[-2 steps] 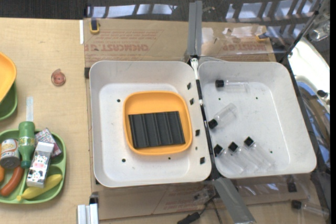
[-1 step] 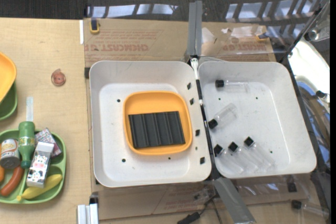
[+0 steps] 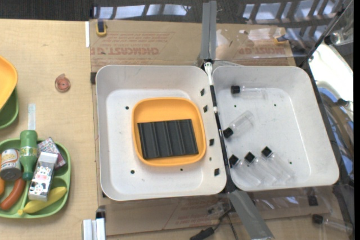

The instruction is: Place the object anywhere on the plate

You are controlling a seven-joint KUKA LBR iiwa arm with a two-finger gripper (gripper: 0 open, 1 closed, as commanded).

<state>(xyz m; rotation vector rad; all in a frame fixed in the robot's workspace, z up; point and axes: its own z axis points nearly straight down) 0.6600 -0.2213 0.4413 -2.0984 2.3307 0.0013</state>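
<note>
An orange, square-ish plate (image 3: pixel 169 107) lies in the middle of the left white bin (image 3: pixel 112 137). A black ribbed rectangular object (image 3: pixel 169 138) rests flat on the plate, well inside its rim. In the right white bin (image 3: pixel 304 121) lie several clear vials with black caps: one near the back (image 3: pixel 247 90), one in the middle left (image 3: pixel 239 123), and two near the front (image 3: pixel 243 161) (image 3: pixel 270 155).
On the wooden bench to the left stands a green tray (image 3: pixel 59 188) holding toy food and a small bottle. An orange bowl (image 3: pixel 5 84) sits at the far left edge, and a small pink disc (image 3: pixel 62 83) lies near it. Flat cardboard (image 3: pixel 146 48) lies behind the bins.
</note>
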